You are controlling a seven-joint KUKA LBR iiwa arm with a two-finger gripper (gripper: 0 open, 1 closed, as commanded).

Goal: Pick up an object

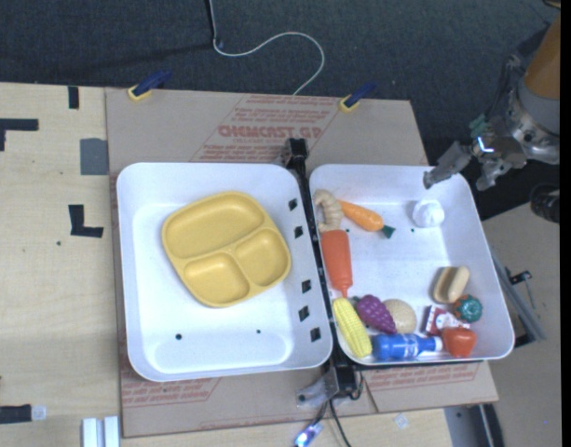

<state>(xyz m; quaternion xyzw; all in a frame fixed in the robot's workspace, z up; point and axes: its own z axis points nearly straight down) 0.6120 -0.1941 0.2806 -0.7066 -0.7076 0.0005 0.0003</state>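
We see a grey metal arm (pixel 537 110) with an orange band (pixel 550 63) above the wrist, ending in dark angular jaws.

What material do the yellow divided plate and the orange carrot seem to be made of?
The yellow divided plate looks like moulded plastic: uniform colour, soft sheen, rounded compartment rims. The orange carrot is probably plastic too, being smooth and evenly coloured, though it is too small to be sure.

Wooden bench (pixel 43 277) carries cardboard sheet (pixel 266 124); two white bins (pixel 141 324) (pixel 481 240) side by side on cardboard, touching.
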